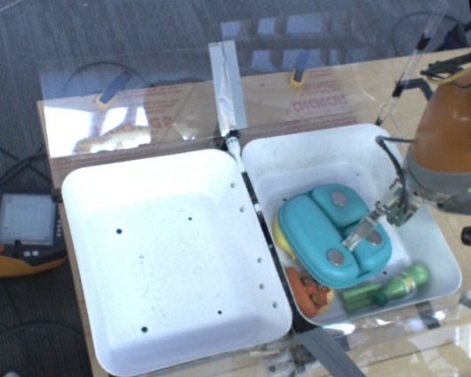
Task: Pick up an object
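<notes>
The right bin [323, 149] holds a large teal two-lobed plastic object [320, 233] at its middle. A green bottle [385, 288] lies on its side along the near wall. An orange item [307, 290] and a yellow item [277, 237] are wedged against the left wall, partly hidden by the teal object. My gripper [358, 237] reaches in from the right and sits low over the teal object's right lobe, touching or just above it. The grey arm with its orange band [452, 136] stands over the bin's right edge.
The left bin [165, 250] lies beside the right one, with a narrow divider [257, 215] between them. A clear panel with taped edges [226, 85] rises behind both bins. A teach pendant [16, 233] and cables lie on the floor at left.
</notes>
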Motion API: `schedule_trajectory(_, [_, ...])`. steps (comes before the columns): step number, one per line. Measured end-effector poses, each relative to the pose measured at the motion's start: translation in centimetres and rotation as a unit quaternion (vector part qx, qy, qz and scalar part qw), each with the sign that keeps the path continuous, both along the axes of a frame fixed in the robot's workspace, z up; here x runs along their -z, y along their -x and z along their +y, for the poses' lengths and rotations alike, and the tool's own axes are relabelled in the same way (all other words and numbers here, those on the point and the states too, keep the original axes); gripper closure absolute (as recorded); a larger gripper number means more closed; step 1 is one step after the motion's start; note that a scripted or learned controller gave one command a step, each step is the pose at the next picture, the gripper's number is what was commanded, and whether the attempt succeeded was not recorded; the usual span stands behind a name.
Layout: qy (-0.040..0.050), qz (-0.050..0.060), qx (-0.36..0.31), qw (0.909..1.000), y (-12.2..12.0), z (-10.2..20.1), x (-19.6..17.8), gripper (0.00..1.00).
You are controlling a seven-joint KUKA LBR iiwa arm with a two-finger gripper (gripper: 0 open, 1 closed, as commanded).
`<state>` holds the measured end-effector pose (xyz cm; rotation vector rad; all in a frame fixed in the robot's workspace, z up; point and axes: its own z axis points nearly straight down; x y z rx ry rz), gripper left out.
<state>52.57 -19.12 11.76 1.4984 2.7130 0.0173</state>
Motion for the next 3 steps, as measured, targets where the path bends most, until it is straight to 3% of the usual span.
schedule_trajectory(1, [0.0039,0.008,-0.15,0.9887,-8.0,-2.9,0.7,0.0])
schedule_trajectory(2, [0.0038,0.01,-0.213,0.977,-9.9,-3.1,0.8,0.0])
schedule_trajectory(3, [0.0163,0.008,-0.26,0.9655,-11.5,1.0,0.6,0.0])
